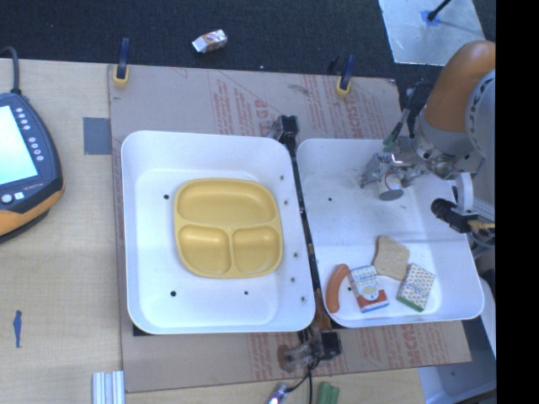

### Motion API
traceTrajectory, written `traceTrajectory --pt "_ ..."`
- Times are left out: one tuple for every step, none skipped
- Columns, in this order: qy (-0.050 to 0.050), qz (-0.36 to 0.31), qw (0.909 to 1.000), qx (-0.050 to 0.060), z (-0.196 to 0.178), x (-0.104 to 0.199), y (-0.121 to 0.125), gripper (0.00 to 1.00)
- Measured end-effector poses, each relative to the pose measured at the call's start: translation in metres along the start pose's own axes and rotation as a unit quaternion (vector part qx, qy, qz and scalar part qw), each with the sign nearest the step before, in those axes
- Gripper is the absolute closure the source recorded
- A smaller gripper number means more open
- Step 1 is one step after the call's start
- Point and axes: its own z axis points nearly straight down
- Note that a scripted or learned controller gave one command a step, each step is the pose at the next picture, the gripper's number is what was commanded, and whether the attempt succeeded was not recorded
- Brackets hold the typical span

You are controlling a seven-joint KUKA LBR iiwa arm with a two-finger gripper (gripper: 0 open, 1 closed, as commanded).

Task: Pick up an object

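You saw two white bins side by side on the bench. The left bin (135, 225) held a yellow divided plate (227, 225) with three compartments, lying flat in its middle. The right bin (337, 217) held four small things, all in its near part: a red sausage (336, 286) at the left, close to the wall between the bins; a small carton (368, 288) with a picture on it, just beside the sausage; a slice of brown bread (391, 257) a little farther back, touching the carton's far right corner; and a green box (416, 287) at the right, just beside the bread.

The gripper (388, 179) hung over the far part of the right bin, well apart from those four things. I could not tell if it was spread or pressed together, and nothing was seen in it. The grey arm (459, 99) with the orange band came in from the right, above the far right corner of that bin. Between the gripper and the food things the bin floor was bare.

Around the bins: an orange and grey teach pendant (21, 162) lay at the left edge of the bench, two blue and yellow clamps (122, 64) stood on the far edge of the cardboard, and a small wrapped thing (210, 41) lay on the dark floor beyond.
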Motion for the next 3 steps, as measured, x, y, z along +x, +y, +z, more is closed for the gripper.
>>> traceTrajectory --pt "0.0 -0.001 1.0 0.001 0.0 0.042 0.0 0.0" --pt "0.0 -0.002 1.0 0.002 -0.01 0.042 0.0 1.0" --pt "0.0 0.0 1.0 -0.001 -0.091 0.092 0.0 1.0"
